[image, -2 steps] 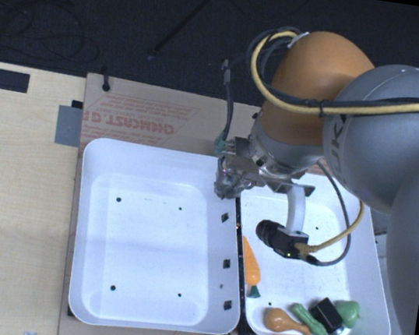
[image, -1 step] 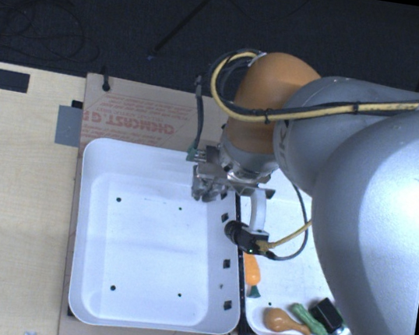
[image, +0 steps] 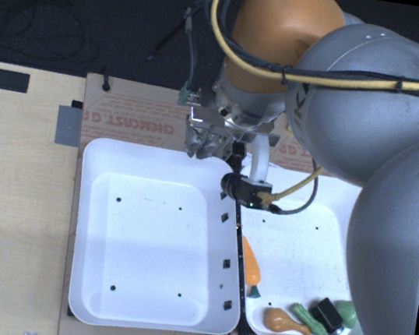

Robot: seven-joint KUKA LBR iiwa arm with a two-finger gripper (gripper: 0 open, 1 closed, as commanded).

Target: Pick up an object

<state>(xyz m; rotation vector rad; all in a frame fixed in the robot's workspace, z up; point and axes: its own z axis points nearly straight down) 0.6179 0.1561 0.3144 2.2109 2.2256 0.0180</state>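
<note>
The end effector is hovering over the far edge of the bins, above their shared wall; whether it is released or clenched I cannot tell. In the smooth white right bin, a carrot is lying against the left wall, while a tan piece, a green piece and a black block are crowding the near edge. They are looking like light, stiff, smooth toys. The carrot, sitting apart, is inviting a grip across its middle, though the wall is leaving little room.
</note>
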